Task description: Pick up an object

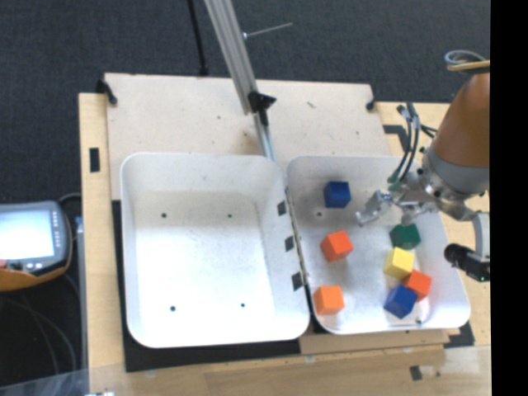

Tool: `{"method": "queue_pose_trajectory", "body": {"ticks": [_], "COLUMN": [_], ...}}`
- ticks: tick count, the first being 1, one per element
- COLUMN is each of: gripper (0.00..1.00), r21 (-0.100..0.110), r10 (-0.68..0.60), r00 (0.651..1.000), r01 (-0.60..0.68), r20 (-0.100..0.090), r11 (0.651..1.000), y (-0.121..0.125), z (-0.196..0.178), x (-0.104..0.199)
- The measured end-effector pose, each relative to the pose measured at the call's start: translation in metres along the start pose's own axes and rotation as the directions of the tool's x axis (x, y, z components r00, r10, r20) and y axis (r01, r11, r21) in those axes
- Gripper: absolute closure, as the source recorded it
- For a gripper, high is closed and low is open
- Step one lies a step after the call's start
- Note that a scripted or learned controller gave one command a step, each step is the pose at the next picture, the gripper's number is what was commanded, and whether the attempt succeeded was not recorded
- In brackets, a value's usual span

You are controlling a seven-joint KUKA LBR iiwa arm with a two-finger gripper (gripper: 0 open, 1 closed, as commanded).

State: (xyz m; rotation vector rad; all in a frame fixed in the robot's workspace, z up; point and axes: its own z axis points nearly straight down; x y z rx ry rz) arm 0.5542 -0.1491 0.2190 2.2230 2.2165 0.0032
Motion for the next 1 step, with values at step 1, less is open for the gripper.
{"method": "queue_pose_trajectory", "body": {"ticks": [1], "gripper": [0.00], "r21": [0.007], "r10": [-0.006], "r00": [1.000], "r01": [0.006], "r20": [0.000], "r11": [1.000], "y": [0.0496], "z": [0.1218], "x": [0.0126]}}
